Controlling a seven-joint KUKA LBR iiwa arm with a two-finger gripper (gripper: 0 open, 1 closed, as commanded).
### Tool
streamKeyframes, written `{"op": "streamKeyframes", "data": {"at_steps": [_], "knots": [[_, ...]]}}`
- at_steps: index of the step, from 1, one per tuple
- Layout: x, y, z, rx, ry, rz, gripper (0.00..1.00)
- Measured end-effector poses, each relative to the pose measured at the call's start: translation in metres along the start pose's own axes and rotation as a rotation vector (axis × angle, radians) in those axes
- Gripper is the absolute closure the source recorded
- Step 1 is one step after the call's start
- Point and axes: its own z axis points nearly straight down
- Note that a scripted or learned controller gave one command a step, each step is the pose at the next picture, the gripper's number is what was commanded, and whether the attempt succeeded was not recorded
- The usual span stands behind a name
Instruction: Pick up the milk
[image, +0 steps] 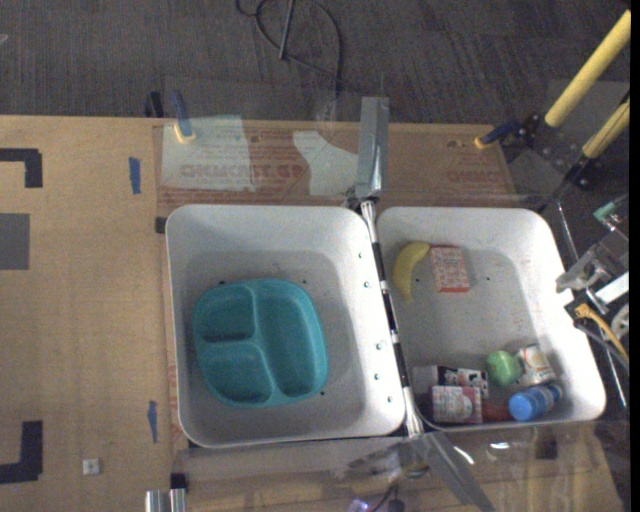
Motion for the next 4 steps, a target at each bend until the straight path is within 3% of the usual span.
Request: {"op": "streamKeyframes", "data": {"at_steps": [1,2,3,4], "knots": [[-0.012,-0.013,0.144,0.001,0.007,-0.572,0.00],[-0.015,-0.011,0.135,-0.002,0.002,-0.567,1.00],[0.038,-0.032,0.047,-0.002,0.000,-0.495,1.00],[0.149,-0.018,0.001,-0.003,0.000,-0.284,1.00]]}}
